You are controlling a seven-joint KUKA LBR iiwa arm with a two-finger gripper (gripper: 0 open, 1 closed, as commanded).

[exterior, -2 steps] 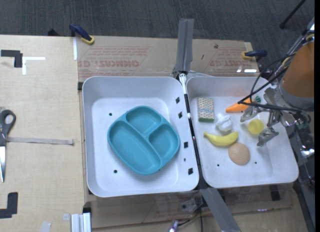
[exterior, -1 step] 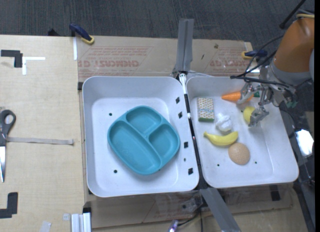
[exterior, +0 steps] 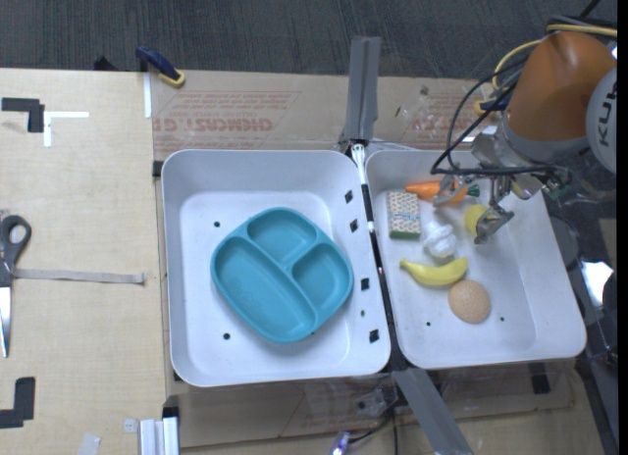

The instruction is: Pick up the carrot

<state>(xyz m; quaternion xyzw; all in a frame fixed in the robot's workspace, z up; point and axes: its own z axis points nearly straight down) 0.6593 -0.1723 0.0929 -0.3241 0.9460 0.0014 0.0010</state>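
The gripper (exterior: 478,210) hangs low over the back of the right bin (exterior: 549,330), its metal fingers seemingly spread on either side of the carrot's thick end, though whether they are closing I cannot tell; nothing looks lifted. The carrot (exterior: 425,189), a small smooth orange taper, lies near the bin's back edge, probably the target of this approach. Just beside it sit a speckled sponge block (exterior: 403,215), a curved banana (exterior: 435,272) and a round tan ball (exterior: 470,301). A blue divided plate (exterior: 283,275) fills the left bin (exterior: 186,277).

Tray (exterior: 283,275) in left bin (exterior: 182,277); carrot (exterior: 424,189) in right bin (exterior: 549,296).
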